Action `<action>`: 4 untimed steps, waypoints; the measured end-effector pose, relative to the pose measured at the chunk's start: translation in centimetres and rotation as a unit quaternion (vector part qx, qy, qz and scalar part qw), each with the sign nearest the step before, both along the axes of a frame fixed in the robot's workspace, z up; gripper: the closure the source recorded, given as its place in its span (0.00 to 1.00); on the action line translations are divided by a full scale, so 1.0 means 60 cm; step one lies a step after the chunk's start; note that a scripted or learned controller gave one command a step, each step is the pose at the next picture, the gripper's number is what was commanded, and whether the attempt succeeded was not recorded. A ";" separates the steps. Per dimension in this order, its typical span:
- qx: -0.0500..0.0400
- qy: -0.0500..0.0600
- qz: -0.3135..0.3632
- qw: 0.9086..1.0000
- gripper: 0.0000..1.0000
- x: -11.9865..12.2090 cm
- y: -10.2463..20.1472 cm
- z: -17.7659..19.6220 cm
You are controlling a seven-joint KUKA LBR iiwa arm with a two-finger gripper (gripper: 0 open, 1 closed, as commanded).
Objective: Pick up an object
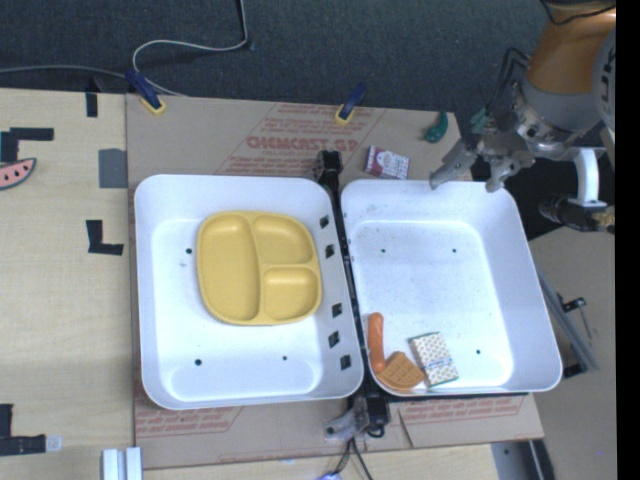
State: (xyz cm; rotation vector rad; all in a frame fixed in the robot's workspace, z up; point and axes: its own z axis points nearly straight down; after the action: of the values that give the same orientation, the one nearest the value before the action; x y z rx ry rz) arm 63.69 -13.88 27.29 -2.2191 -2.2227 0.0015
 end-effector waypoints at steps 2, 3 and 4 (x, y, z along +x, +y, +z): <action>0.000 0.001 0.001 1.000 1.00 -0.042 0.030 -0.233; 0.000 0.000 0.001 1.000 1.00 -0.061 0.148 -0.148; 0.000 0.000 0.001 1.000 1.00 -0.057 0.265 -0.134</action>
State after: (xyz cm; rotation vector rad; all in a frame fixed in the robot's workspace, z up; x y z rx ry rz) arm 60.28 2.02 19.23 -2.2165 -2.2241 0.0008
